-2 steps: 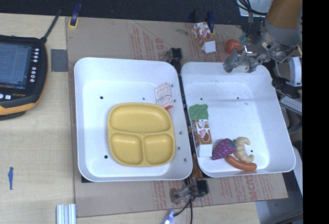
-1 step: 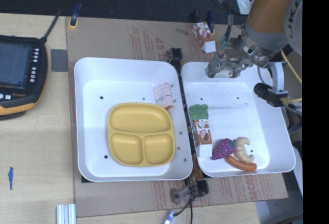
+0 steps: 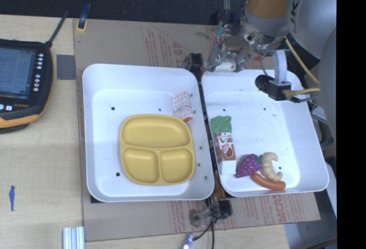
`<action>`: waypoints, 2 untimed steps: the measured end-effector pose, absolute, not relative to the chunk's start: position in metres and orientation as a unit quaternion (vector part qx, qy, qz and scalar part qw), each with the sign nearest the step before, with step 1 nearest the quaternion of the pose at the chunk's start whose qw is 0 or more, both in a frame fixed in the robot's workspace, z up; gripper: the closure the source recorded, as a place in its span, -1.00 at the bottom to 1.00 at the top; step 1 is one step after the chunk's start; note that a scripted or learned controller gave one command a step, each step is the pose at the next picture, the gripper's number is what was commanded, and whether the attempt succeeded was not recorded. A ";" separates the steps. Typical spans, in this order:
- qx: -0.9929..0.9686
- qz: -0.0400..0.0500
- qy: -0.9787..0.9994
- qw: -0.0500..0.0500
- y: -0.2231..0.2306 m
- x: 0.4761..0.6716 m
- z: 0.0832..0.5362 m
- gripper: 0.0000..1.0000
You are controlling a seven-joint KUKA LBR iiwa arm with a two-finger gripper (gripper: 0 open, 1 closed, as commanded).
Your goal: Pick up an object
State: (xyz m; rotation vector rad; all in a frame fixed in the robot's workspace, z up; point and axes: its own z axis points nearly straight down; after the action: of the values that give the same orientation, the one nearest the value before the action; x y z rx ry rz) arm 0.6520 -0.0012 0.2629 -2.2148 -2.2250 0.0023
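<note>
Honestly, we cannot tell how our jaws (image 3: 229, 59) stand above the right bin's (image 3: 286, 128) far rim, and the toy grapes (image 3: 248, 165), croissant (image 3: 271, 164) and sausage (image 3: 267, 183) crowd its near corner, so we risk a glancing grab.

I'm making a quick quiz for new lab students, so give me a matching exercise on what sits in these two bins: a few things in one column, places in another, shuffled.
Things:
1. yellow tray
2. grapes
3. green packet
4. sausage

Places:
A. right bin, at its near edge
B. left bin, middle
C. right bin, by the divider, further back
D. right bin, just left of the croissant

Pairs: 1-B, 2-D, 3-C, 4-A
</note>
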 end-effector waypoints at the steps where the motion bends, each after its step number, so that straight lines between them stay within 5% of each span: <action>1: -0.706 0.003 -0.709 0.001 -0.032 0.621 0.234 1.00; 2: -0.705 0.001 -0.709 0.001 0.041 0.623 0.259 1.00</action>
State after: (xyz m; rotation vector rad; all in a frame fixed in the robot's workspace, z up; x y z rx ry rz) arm 0.6231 0.0412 0.2589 -2.2139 -2.2256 0.0036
